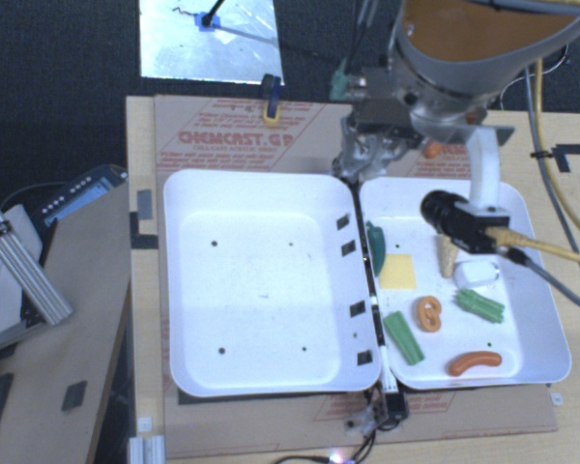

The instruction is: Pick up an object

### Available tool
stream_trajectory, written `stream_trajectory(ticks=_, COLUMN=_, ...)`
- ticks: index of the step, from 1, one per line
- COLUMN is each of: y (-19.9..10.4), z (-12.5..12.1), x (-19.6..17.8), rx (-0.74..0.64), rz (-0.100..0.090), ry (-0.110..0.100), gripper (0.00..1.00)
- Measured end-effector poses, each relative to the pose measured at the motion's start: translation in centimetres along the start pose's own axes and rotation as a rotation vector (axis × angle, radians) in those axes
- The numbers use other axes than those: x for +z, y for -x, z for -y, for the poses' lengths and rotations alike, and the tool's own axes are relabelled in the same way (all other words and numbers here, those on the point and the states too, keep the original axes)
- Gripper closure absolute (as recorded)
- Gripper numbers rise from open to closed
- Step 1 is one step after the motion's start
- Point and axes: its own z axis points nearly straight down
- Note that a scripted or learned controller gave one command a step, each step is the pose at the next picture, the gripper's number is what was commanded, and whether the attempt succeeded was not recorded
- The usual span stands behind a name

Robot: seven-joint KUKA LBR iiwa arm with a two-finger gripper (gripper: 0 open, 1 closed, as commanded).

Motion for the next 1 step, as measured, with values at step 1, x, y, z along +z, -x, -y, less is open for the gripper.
stream_trajectory(ticks=1, y=-8.64, z=2.54, x=-4.81, rx=-0.020, rz=-0.008, ry=0.007, gripper=1.00)
